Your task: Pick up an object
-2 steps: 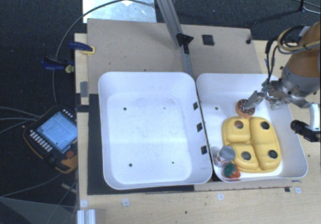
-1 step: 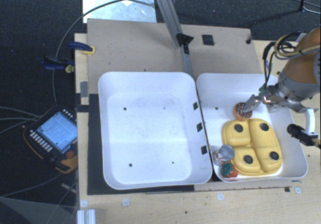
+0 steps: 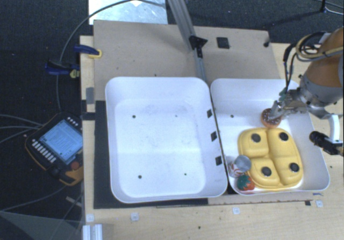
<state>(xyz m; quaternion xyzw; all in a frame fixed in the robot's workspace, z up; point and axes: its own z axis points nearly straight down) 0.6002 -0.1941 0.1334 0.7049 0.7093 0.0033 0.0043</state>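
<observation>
In the right bin [image 3: 236, 99] lies a large yellow four-lobed block [image 3: 271, 158] with dark dots on top. Just behind it sits a small round brown and pink object [image 3: 268, 119]. My gripper [image 3: 278, 110] hangs at that object's upper right edge, low in the bin, touching or nearly touching it. At the block's front left corner lie a small silvery round piece [image 3: 242, 163] and a red and green bit [image 3: 245, 182]. The arm's orange band [image 3: 328, 72] sits above the wrist at the right edge.
The left bin [image 3: 115, 126] stands beside the right one, their rims meeting at black clips [image 3: 213, 135]. A slanted metal pole [image 3: 180, 10] crosses behind the bins. A handheld pendant [image 3: 56, 142] lies off the bench at the left.
</observation>
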